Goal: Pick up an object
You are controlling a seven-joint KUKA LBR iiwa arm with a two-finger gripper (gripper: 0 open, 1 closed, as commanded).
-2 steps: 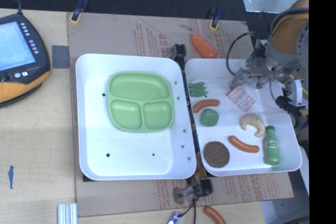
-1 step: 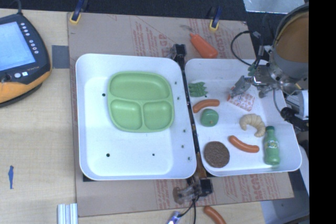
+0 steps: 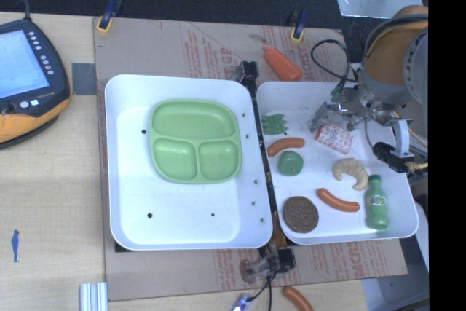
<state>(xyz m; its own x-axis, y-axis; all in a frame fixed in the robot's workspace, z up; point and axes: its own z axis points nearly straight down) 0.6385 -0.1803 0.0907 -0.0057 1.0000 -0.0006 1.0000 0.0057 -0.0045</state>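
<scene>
Gripper [image 3: 336,115] is hanging low over the upper part of the right bin [image 3: 405,229], arm reaching in from the right. Whether it is parted or together I cannot tell; metal parts and cables are blurring into one shape there.

A red-and-white packet [image 3: 336,138] is lying just below the gripper, touching or nearly touching it. This is looking like the object being gone for. Nothing is visibly clamped.

Others in the same bin: croissant [image 3: 352,172], green bottle [image 3: 376,203] near the right wall, two sausages [image 3: 285,146] [image 3: 338,200], green ball [image 3: 291,163], brown round patty [image 3: 300,214], small leafy green piece [image 3: 274,124]. Left bin [image 3: 127,222] is carrying a green divided plate [image 3: 195,140].

Judgement on doing this well: the packet is lying flat and thin, so the gripper should be coming down square over its middle and closing across the narrow side, low enough to catch the edges. The croissant is sitting near; keeping clear of it is mattering. Lift straight and slowly, since a flat packet is likely slipping out.
</scene>
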